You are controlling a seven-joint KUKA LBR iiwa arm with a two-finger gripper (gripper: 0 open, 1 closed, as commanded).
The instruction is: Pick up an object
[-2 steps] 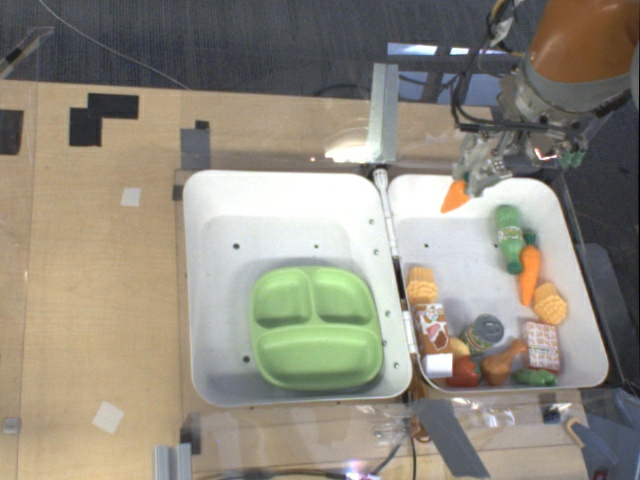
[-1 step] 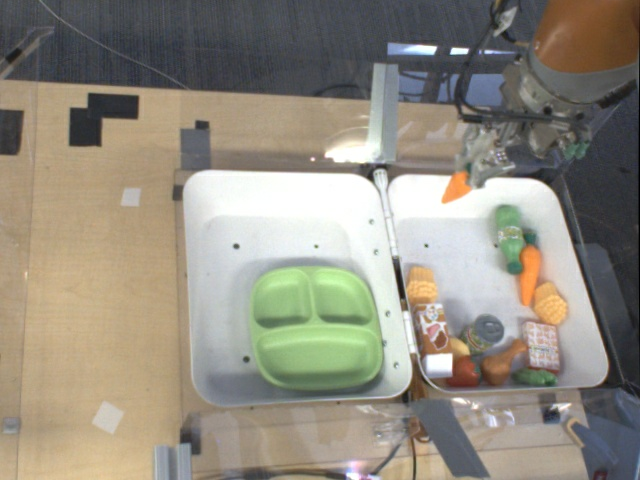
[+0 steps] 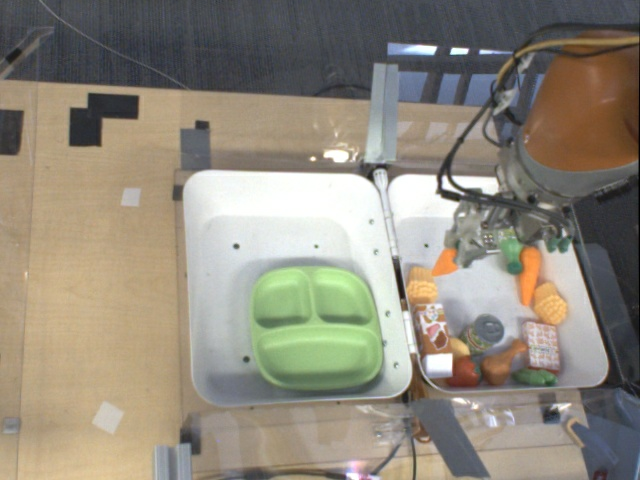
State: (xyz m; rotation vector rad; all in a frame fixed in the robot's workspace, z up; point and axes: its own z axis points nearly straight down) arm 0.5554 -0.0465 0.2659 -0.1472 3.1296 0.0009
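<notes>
Right shallow white plastic bin (image 3: 596, 368) carries the toys; left shallow white plastic bin (image 3: 215, 208) carries a lime-green three-compartment plastic plate (image 3: 316, 327), sitting toward that bin's near edge. Grey arm with the orange band (image 3: 580, 98) reaches in over the right bin's far right corner; the two-finger gripper (image 3: 484, 238) hangs over the far half of the bin — finger state cannot be told, the metal parts blur together. Nearest toy: orange plastic carrot with green top (image 3: 528, 271), long axis running far-to-near, green end toward the far edge, tip toward the near edge, lying by the right wall. A smaller orange carrot piece (image 3: 445, 261) lies just beside the gripper on the divider side, tilted. Yellow corn-like toy (image 3: 422, 290) against the divider wall; second yellow waffled toy (image 3: 549, 304) just below the carrot's tip. Along the near edge — a red-and-white carton (image 3: 432, 329), a round grey tin can (image 3: 487, 331), a small patterned red-white box (image 3: 541, 347), a red tomato-like piece (image 3: 464, 371), a green piece (image 3: 537, 376). Carton and box print too small to read.
</notes>
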